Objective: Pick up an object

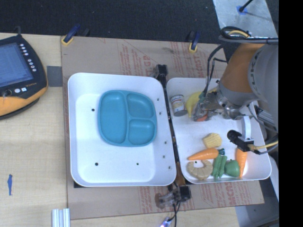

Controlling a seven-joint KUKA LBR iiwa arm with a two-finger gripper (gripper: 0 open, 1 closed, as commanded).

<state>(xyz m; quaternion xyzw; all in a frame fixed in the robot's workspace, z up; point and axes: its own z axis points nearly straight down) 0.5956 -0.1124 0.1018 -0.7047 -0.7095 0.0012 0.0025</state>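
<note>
My gripper (pixel 202 112) reaches down into the back of the right bin (pixel 187 167), beside a yellow toy (pixel 193 101) and a small tin can (pixel 178 105). A bit of red-orange shows at its tip. Nearer the front of that bin lie a corn piece (pixel 212 139), an orange carrot (pixel 204 154), a second carrot (pixel 241 161), a green vegetable (pixel 223 167) and a tan cookie-like piece (pixel 199 170). The left bin (pixel 80 126) holds a blue divided plate (pixel 127 117).
The arm's grey body and orange band (pixel 244 74) hang over the right bin's back right corner, with cables trailing over its right rim. A teach pendant (pixel 16 77) lies at the bench's left edge. Clamps sit along the cardboard's back edge.
</note>
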